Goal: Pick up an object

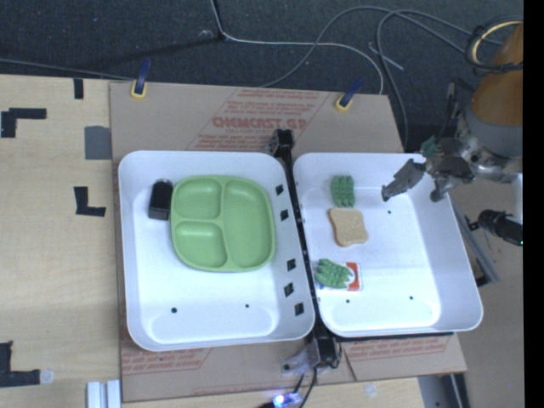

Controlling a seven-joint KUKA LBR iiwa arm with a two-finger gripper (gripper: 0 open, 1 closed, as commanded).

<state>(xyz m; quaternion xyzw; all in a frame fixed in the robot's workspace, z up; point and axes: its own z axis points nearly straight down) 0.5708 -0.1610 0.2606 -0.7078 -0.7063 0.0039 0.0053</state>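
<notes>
Over the right bin's (425, 253) bare far side, the open end effector (420, 182) hovers.

Even, fairly bright overhead light with soft, faint shadows. The white bins (425, 253) look slightly washed out. Detail is mildly soft throughout.

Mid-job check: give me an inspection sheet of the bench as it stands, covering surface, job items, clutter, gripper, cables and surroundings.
Surface: two white bins side by side, left bin and right bin, on a cardboard sheet.
Job's things: in the right bin, a green block, a toast slice and a leafy green toy lying on a red-edged card.
Clutter: in the left bin, a green divided plate with a black block touching its left rim.
Gripper: the gripper is over the right bin's upper right, fingers spread, nothing between them.
Cables: thin cables on the dark floor behind.
Surroundings: wooden bench with black tape marks.
</notes>
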